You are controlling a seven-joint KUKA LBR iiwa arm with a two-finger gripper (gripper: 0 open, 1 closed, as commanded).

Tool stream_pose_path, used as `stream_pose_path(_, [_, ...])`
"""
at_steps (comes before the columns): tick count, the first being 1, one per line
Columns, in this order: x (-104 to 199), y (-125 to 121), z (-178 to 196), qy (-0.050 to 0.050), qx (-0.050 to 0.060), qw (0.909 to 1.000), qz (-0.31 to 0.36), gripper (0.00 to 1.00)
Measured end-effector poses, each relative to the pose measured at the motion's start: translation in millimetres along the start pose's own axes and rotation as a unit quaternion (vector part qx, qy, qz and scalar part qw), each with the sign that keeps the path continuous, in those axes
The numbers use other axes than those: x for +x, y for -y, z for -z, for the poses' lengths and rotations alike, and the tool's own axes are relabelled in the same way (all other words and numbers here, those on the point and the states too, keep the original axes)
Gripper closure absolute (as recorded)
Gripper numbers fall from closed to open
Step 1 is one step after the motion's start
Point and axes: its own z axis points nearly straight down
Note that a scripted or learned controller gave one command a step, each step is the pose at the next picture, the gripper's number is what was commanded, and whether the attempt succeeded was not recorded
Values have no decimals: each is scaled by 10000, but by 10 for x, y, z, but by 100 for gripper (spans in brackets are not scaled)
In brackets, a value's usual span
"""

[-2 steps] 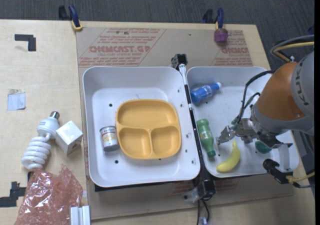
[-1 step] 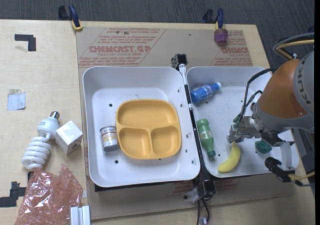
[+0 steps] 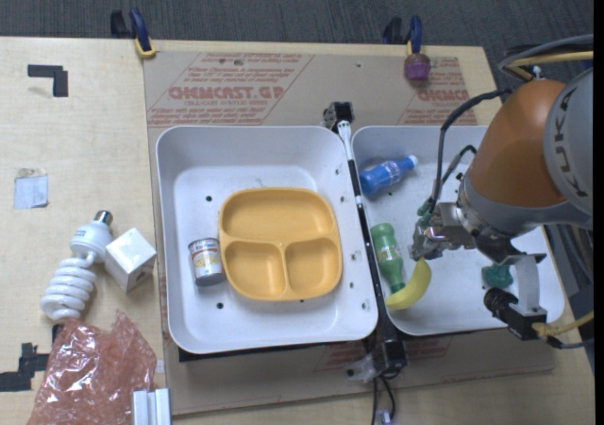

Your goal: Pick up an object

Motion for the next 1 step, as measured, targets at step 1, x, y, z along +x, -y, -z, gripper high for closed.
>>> stream_pose_path(1, [-239, 34, 1, 1, -4, 10000, -7, 100])
